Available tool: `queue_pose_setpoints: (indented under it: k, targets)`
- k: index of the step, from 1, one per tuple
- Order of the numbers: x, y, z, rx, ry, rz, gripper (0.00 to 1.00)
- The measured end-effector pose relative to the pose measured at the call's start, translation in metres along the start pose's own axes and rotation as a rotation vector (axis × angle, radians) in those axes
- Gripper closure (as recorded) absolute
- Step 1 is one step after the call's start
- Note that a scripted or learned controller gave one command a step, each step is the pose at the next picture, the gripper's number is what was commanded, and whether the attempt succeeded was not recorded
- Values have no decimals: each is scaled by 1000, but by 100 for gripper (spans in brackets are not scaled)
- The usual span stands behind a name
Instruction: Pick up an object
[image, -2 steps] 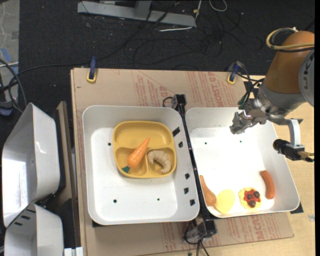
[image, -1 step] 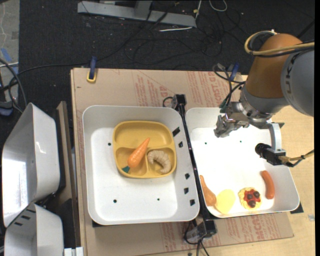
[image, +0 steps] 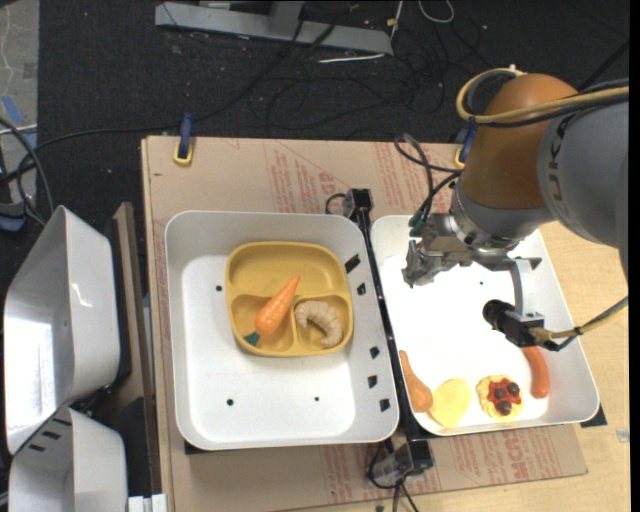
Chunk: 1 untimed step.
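Note:
My gripper (image: 420, 266) hangs over the upper left part of the right bin (image: 455, 330), below the arm's orange band (image: 510, 140). Nothing shows in its grasp. Along that bin's front edge lie a small orange carrot-like piece (image: 414, 381), a pale yellow round piece (image: 451, 401), a small tart with red and dark topping (image: 500, 395) and a red-orange sausage (image: 539, 372). All of them sit well below the gripper in the view. A black part on a white bracket (image: 505, 318) juts from the arm above the sausage.
The left bin (image: 200, 330) holds a yellow divided plate (image: 250, 265) with an orange carrot (image: 277, 305) and a pale shrimp (image: 322, 320) in it. A black divider with clips (image: 372, 300) runs between the bins. Cables trail at the back.

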<state>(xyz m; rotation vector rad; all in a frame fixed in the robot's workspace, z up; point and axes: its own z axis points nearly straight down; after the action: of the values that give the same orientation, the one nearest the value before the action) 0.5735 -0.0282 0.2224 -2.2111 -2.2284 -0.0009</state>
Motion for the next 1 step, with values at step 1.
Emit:
queue_pose_setpoints:
  k: [1]
  targets:
    - [43,-22,6,2,-1,0,100]
